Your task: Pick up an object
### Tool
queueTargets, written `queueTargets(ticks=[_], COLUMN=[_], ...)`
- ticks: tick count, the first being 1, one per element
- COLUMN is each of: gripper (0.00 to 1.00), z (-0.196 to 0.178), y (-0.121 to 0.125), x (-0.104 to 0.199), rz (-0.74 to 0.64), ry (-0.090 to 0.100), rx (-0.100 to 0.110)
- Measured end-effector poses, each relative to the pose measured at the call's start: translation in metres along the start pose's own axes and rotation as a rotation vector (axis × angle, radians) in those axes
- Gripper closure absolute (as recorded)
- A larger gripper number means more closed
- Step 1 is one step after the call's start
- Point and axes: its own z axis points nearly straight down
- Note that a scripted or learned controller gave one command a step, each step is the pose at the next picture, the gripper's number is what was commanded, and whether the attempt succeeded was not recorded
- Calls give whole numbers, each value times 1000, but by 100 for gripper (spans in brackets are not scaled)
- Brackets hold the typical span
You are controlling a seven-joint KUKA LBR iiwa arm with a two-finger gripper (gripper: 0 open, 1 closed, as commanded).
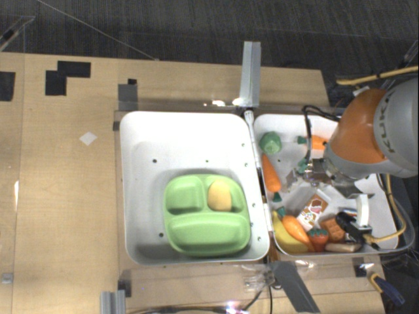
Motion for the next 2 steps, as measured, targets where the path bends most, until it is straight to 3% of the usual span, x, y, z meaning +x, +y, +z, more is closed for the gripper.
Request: queueTargets(ticks=[1,2], gripper=[0,100], z=[-2,-14], y=[-50,-47], x=[15,18], rz=[-70,-72], ry=[-1,4], rx=[-6,-11])
